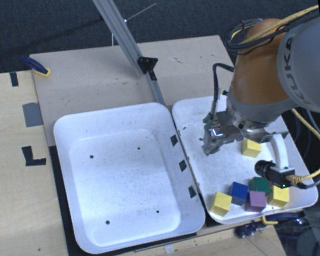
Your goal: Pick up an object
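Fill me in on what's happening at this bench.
The arm reaches over the right bin, its gripper low above the bin floor with nothing visibly held. Blocks sit nearby: one yellow block beside the gripper, and a cluster of yellow, blue, green and purple at the near edge.

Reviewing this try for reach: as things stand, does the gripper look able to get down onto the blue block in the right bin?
Probably yes. The blue block lies near the right bin's front edge, its top uncovered, though a yellow block and purple block crowd its sides. The gripper hangs over the same bin.
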`<state>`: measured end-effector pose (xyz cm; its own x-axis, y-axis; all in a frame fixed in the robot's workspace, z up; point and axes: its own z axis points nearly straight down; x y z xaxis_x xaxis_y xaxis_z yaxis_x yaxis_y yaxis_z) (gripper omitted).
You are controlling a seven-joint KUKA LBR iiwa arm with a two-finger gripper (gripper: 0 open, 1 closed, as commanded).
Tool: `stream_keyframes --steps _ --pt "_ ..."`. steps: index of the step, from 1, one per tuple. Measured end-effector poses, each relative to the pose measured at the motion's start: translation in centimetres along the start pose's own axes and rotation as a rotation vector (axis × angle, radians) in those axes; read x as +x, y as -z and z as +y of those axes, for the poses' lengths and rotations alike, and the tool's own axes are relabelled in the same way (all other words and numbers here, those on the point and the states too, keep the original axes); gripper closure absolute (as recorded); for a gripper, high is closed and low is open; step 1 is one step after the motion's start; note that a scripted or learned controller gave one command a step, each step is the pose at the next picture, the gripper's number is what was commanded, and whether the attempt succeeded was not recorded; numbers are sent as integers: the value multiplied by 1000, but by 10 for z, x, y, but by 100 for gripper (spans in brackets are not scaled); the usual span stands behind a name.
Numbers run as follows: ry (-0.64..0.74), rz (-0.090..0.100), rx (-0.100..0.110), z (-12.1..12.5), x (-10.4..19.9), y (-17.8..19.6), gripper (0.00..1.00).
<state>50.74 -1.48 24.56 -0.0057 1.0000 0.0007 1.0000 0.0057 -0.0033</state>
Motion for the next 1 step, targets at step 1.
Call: stream_keyframes --steps 1 --pt "2 1 -1 1 50 3 100"
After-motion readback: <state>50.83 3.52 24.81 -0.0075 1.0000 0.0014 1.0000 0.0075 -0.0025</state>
